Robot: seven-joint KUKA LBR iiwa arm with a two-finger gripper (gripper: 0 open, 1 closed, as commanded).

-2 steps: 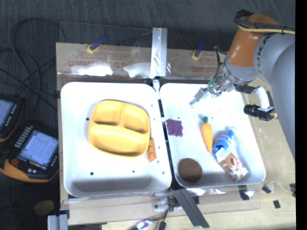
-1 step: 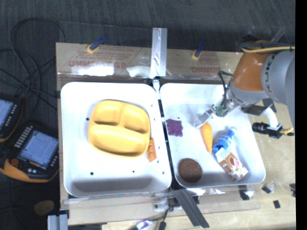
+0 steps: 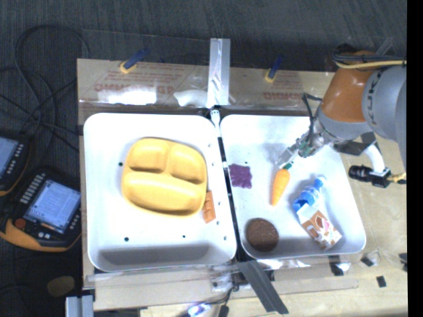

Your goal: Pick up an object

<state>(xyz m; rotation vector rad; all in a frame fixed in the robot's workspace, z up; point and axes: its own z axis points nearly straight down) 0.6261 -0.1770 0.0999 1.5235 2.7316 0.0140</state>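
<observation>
We count two white bins on the worktop [image 3: 99, 88]: the left bin [image 3: 106, 243] and the right bin [image 3: 330, 144]. The left bin holds one yellow tray [image 3: 165, 176], turned over, and one orange piece [image 3: 209, 207] partly tucked under the tray's right edge, so its shape is hard to make out. The right bin holds five things: one carrot [image 3: 280, 185], one purple piece [image 3: 239, 176], one brown disc [image 3: 262, 232], one blue bottle [image 3: 308, 194] and one carton [image 3: 320, 226] just beside it. The arm [image 3: 370, 101] is cut off at the right edge. Its gripper [image 3: 295, 153] is low over the right bin, just above the carrot's green top; whether the jaws are spread or pressed together we cannot tell.
</observation>
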